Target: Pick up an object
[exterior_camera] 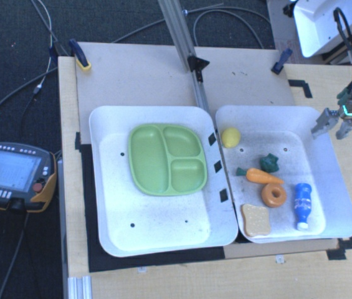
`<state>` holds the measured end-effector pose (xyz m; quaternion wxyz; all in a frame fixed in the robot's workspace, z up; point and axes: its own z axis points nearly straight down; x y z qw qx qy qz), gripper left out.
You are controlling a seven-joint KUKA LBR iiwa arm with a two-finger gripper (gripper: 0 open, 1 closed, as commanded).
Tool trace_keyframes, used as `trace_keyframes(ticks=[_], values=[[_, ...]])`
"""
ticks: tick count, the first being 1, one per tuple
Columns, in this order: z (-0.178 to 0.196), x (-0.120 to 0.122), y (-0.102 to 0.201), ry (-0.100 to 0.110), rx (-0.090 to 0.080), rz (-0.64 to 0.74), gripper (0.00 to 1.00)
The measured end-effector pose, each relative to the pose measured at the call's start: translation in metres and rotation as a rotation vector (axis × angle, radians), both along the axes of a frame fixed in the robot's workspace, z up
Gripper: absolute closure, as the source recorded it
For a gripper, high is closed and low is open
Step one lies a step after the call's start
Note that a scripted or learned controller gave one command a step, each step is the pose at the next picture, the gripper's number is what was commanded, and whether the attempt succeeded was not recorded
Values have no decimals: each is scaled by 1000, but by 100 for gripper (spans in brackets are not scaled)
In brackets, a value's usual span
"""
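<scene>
A: Gripper (332,125) sits at the far right edge of the right bin (325,167), above its rim — nothing under it yet. Both fingers appear to point down and apart, with a visible gap and nothing between them. I read it as open and empty.

B: So the pick has not begun?

A: My judgement: approach step. No object is touched. All the candidates lie in the right bin: a yellow ball (230,137) near the inner wall at the top, a dark green piece (269,163) toward the middle, a carrot (264,177) just below it, a doughnut (274,195) touching or nearly touching the carrot's lower end, a blue bottle (302,205) to the right of the doughnut, and a slice of bread (256,220) at the front corner.

B: And the left bin?

A: Left bin (107,167) bears a green divided plate (166,159) — flat, likely hard for two fingers to take.

B: Next move?

A: Gripper must travel inward over the bin and settle above one item before it descends. The bottle is nearest and stands a little apart from the doughnut, so it looks the cleaner target; fingers should straddle its narrow width. Carrot and doughnut are crowded, so a descent there risks a bump.
</scene>
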<state>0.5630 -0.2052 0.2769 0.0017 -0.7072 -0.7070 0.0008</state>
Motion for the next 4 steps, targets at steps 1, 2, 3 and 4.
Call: trace_keyframes(ticks=[1,2,3,4], values=[[2,1,0,-4,-1,1,0],[-59,6,5,1,1,1,0],[-106,-2,11,2,2,0,0],[-148,-2,15,1,1,1,0]])
